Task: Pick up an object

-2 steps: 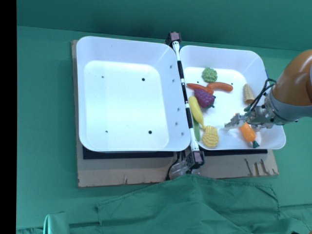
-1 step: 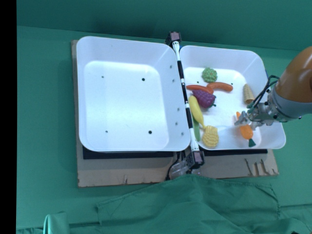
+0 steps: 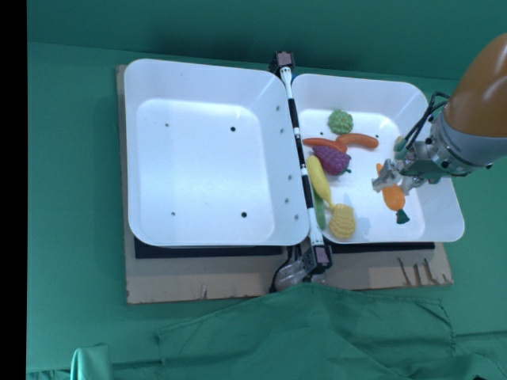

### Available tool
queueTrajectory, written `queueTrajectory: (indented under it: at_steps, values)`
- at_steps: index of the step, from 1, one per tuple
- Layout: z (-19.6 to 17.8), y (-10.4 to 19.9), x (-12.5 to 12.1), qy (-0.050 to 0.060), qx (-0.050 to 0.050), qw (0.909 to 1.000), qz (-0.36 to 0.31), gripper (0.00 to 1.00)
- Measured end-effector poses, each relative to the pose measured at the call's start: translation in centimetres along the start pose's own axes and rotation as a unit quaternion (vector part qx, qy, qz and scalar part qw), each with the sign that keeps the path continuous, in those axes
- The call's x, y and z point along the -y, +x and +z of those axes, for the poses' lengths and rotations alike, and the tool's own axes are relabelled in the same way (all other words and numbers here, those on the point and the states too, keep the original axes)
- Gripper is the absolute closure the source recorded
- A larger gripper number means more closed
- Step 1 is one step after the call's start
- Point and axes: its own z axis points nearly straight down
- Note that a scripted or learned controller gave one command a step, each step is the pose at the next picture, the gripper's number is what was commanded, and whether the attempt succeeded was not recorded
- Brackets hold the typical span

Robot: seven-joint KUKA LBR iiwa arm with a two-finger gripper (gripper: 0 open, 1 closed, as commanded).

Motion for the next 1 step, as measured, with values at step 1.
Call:
queueTrajectory:
  at_steps: [1]
  values:
    - [-6.4,4.56,-0.08,-0.001,-0.001,1.0,0.0,1.0]
